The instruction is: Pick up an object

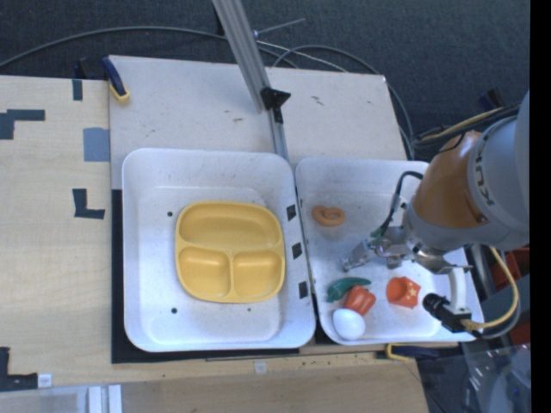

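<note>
in the right bin [344,175]: the gripper [363,254] is hanging low over the floor, fingers spread a little, gripping nothing.
just below it: a green piece [347,286] is lying with its long axis left-right, touching a red-orange piece [360,299].
nearby: white egg [349,323], brown pretzel [328,216].

One fixed camera above my bench, looking down at a slant, both shallow white plastic bins [138,231] in frame, my grey arm [482,188] entering from its right

A robotics lab. A bench [52,231] marked with tape carries two white bins [138,231]. Loose cables [344,58] cross dark carpet beyond its far edge.
</note>
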Available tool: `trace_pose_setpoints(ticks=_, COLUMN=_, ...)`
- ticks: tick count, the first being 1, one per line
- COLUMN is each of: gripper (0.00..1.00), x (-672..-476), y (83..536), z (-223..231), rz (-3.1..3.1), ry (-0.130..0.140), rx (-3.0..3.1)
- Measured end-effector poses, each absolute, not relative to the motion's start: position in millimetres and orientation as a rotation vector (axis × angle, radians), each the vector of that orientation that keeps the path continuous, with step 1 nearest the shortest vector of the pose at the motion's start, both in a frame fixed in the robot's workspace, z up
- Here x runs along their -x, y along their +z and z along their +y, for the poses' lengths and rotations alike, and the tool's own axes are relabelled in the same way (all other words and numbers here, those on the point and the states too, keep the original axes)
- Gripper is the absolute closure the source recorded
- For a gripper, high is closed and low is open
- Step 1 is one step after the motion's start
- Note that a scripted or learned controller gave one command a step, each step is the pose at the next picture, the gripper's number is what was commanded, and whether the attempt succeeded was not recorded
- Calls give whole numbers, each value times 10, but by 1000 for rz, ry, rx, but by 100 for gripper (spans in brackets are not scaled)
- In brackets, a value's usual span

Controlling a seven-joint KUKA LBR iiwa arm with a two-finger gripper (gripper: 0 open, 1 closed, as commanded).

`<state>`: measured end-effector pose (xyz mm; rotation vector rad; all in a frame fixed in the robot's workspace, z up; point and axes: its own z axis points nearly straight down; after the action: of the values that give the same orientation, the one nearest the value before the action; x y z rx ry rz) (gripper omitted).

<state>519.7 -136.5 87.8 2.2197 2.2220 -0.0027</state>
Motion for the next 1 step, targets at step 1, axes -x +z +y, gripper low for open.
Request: trace_pose_setpoints(ticks=1, gripper=100, x=-5198, y=994, z=-1355, rz=2225, ry=-1, rx=-2220)
